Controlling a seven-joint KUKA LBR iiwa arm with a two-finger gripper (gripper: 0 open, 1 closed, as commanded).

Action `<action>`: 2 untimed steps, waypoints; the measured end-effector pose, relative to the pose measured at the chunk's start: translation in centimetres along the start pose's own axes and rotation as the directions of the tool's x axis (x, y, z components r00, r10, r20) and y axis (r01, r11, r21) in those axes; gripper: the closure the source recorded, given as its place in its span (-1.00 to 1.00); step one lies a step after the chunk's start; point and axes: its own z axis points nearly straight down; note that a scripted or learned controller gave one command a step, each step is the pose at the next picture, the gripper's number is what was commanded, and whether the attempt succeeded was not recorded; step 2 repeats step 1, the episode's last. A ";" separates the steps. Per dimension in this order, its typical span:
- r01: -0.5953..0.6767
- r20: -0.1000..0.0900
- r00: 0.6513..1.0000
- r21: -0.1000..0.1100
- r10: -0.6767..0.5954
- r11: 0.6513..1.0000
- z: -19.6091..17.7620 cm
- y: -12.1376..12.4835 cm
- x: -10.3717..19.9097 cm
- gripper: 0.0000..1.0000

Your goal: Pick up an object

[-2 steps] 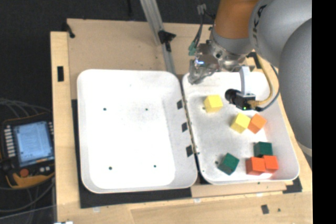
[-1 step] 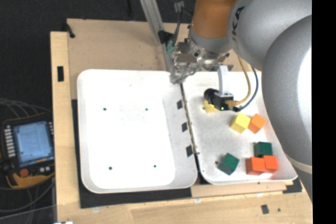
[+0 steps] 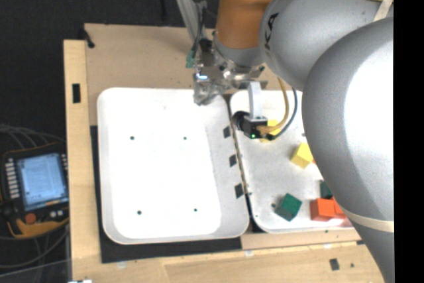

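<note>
Now, in the camera view, the gripper (image 3: 211, 86) hangs over the top edge of the right bin (image 3: 265, 156), near where it meets the left bin (image 3: 165, 162). I cannot tell how wide it is or if it holds anything. Lower in the right bin lie a yellow block (image 3: 301, 156), a green block (image 3: 288, 207) and an orange block (image 3: 324, 209). Nothing looks picked up yet.

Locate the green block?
Green block lies in the right bin, near its front edge, just left of the orange block and below the yellow block.
</note>
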 end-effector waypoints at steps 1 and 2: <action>-0.002 0.002 1.000 0.000 0.002 1.000 -0.1 0.0 -0.3 -1.00; -0.002 0.002 1.000 0.000 0.002 1.000 -0.1 0.0 -0.3 -1.00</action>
